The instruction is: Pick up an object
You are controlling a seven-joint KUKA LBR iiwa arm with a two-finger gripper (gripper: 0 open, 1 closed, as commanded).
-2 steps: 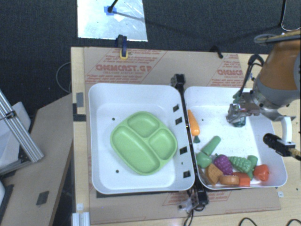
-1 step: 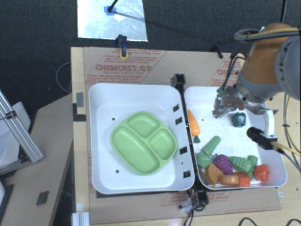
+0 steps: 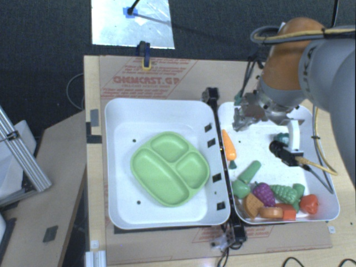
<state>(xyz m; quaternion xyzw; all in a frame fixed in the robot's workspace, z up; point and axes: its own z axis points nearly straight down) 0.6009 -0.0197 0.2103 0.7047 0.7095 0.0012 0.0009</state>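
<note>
My gripper (image 3: 242,121) hangs over the far left part of the right bin (image 3: 328,196), below the grey arm with its orange band. An orange carrot (image 3: 228,144) lies just in front of it, along the bin's left wall, apart from the gripper. Toy foods crowd the near end of the bin: a green cucumber-like piece (image 3: 248,173), purple grapes (image 3: 264,194), a knobbly green piece (image 3: 287,193), a red tomato (image 3: 309,203) and orange pieces (image 3: 271,211). Nothing is seen held by the gripper.
The left bin (image 3: 125,121) holds a green divided plate (image 3: 169,168). A black and white fitting with a yellow cable (image 3: 286,148) hangs over the right bin's middle. Black clips line the wall between the bins (image 3: 214,143). A blue clamp (image 3: 144,53) sits at the bench's far edge.
</note>
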